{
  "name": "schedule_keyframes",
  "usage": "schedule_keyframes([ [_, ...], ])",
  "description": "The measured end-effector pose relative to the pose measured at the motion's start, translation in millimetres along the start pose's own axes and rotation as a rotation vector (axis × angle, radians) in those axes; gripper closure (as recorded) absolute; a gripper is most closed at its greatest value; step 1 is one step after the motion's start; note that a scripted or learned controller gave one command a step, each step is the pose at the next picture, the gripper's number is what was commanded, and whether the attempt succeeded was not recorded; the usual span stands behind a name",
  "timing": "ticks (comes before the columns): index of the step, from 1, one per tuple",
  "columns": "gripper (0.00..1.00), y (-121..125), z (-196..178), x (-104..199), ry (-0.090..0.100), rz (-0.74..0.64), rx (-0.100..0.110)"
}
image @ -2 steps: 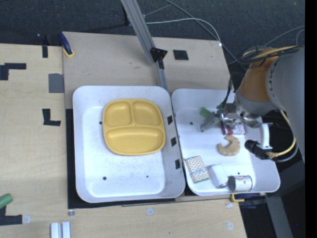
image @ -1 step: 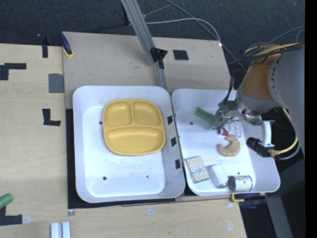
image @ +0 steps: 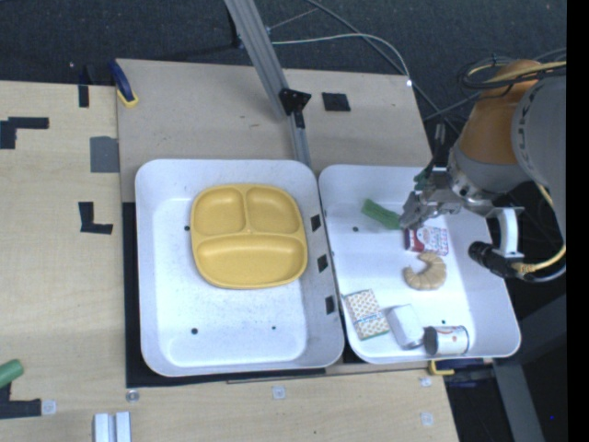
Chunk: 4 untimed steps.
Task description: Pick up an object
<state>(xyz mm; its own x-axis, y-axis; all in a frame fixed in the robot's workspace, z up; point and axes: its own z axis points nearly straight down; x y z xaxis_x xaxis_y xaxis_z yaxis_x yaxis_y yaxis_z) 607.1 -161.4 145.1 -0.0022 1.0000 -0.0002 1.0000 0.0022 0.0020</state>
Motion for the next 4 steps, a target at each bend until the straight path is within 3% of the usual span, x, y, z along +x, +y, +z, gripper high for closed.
schedule_keyframes([
  [2, 1.00, 3.0, -99.9, -7.2, -0.001, 0.000, -0.003],
  [4, 1.00, -16.8, -78.5, 90.7, 0.001, -0.003, 0.005],
])
